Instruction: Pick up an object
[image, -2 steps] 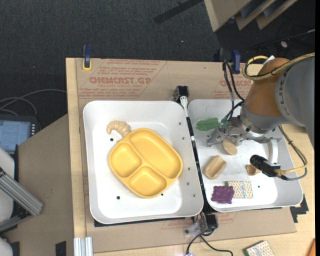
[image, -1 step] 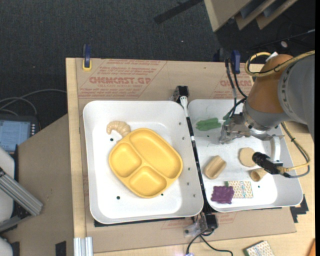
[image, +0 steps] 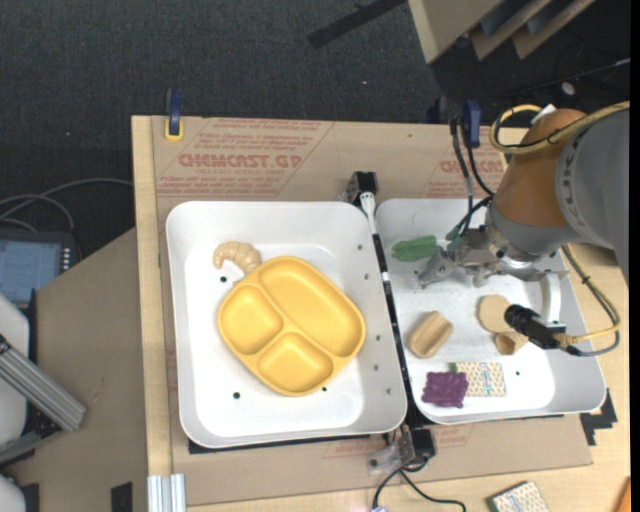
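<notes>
One glossy yellow three-compartment tray (image: 290, 323) sits in the left bin (image: 190, 300); gripper (image: 462, 262) above a green piece (image: 414, 247), fingers' state unclear.

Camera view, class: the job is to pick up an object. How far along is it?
Nothing looks picked up yet. The yellow tray and a tan curl lie in the left bin. In the right bin, the green piece, tan block and purple piece lie flat. The hand hangs low near the green piece. Grasping and lifting remain.
</notes>
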